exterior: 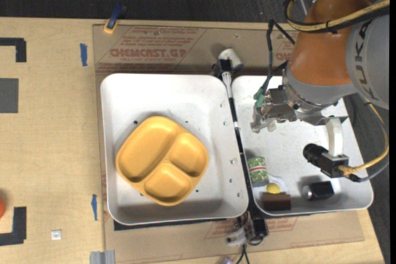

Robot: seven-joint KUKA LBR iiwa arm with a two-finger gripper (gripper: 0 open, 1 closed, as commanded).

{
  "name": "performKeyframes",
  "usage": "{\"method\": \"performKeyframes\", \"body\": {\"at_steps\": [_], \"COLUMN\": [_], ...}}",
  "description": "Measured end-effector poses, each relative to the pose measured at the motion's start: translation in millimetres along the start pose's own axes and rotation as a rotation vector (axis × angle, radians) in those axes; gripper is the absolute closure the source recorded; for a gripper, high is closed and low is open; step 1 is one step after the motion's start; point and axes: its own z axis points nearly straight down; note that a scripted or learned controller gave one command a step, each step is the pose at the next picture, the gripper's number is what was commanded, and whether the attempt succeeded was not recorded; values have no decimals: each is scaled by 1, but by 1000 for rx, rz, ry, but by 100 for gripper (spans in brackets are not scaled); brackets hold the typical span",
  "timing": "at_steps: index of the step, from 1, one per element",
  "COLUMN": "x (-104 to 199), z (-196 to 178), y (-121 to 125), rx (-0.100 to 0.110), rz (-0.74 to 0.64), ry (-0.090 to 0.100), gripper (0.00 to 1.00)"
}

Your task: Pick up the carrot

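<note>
Hovering over the ten o'clock part of the right bin [362,198], the gripper [263,117] gave no way to tell whether it stood open or closed. At its six o'clock lay a green can [257,169], a yellow ball [272,188] and a brown block [276,201]. Which item was the carrot could not be told.

It cannot be told with certainty which thing is the carrot. The nearest in colour is a small red-orange patch [2,208] lying on the bench, well apart to the left of the left white bin [117,133]. The view's edge cuts it off, so its shape and pose are unclear.
</note>
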Motion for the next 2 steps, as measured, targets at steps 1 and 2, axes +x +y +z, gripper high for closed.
{"method": "performKeyframes", "body": {"at_steps": [1,2], "x": [75,112], "z": [65,12], "y": [-33,-29], "rx": [4,1], "rz": [136,-3], "ry": [1,1], "gripper": [100,100]}}
